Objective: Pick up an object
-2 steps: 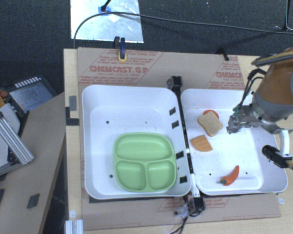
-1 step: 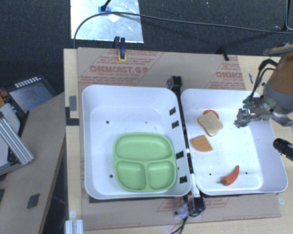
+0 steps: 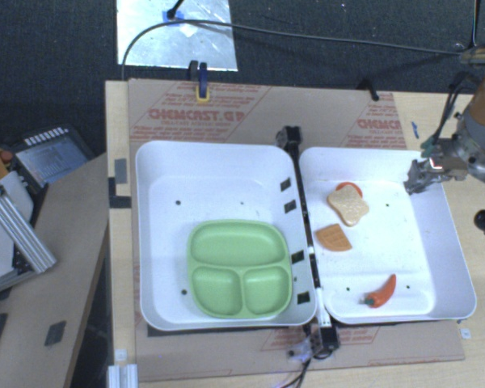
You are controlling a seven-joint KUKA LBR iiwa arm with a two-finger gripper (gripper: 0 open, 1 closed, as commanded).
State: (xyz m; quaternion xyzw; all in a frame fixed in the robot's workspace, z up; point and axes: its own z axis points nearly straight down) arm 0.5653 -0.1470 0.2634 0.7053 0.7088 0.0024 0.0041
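I saw gripper (image 3: 420,176) over right bin (image 3: 444,241), near its far right edge; jaw state I could not tell. Bread slice (image 3: 349,206), orange cracker (image 3: 334,238) near left edge; red pepper (image 3: 381,290) near front edge. Green tray (image 3: 239,267) lay in left bin (image 3: 158,217).

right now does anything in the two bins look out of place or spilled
Nothing stands out. The green divided plate sits flat in the left bin. In the right bin the bread slice partly covers a red piece, with the orange wedge and chili pepper lying apart. The gripper is at the right bin's far right edge.
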